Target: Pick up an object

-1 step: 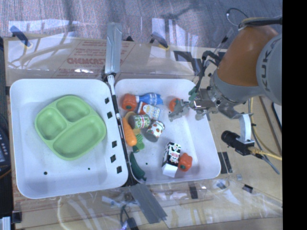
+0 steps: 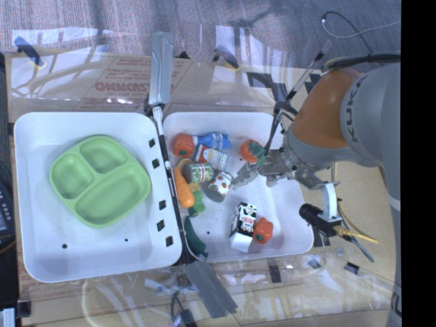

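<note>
The right bin [image 2: 286, 125] holds a heap of toy food. An orange-red fruit [image 2: 182, 144], a blue and white bottle [image 2: 213, 140] and a small labelled can [image 2: 215, 158] lie along its far side. Below them sit a green can [image 2: 198, 173], a carrot [image 2: 184, 190] and a grey cup [image 2: 217, 189]. A cow-patterned carton [image 2: 242, 223] and a red fruit [image 2: 263, 229] rest near the front wall. My gripper [image 2: 245, 174] hangs low over the bin's middle, just right of the grey cup and below an orange and green piece [image 2: 251, 150]. Nothing visibly sits in it.
The left bin [image 2: 34, 251] carries a green divided plate [image 2: 99, 180]. A dark green item [image 2: 193, 241] lies by the divider at the right bin's front left. The grey arm with its orange band [image 2: 327, 114] covers the right bin's right side. Cables and tools lie on the bench at the right.
</note>
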You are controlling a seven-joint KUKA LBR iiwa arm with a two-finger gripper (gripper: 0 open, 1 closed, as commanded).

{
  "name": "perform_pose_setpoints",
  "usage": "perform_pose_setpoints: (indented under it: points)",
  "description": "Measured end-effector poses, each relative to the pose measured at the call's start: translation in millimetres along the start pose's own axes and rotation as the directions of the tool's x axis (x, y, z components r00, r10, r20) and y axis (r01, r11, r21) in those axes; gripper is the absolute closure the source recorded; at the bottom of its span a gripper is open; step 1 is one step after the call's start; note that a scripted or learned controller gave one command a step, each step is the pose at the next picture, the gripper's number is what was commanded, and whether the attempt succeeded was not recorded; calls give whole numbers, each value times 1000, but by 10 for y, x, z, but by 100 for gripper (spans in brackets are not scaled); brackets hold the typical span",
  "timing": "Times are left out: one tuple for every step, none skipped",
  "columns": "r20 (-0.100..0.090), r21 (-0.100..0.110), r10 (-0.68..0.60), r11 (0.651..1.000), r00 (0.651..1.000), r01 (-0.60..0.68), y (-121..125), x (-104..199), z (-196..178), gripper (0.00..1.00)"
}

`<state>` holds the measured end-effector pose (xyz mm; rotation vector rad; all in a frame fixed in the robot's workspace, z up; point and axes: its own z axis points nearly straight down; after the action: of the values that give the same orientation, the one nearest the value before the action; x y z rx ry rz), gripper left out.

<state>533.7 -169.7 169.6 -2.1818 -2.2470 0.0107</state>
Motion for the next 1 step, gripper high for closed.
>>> perform_pose_setpoints:
  points:
    - [-1,-2,-89,996,996,89,-570,100,501,0]
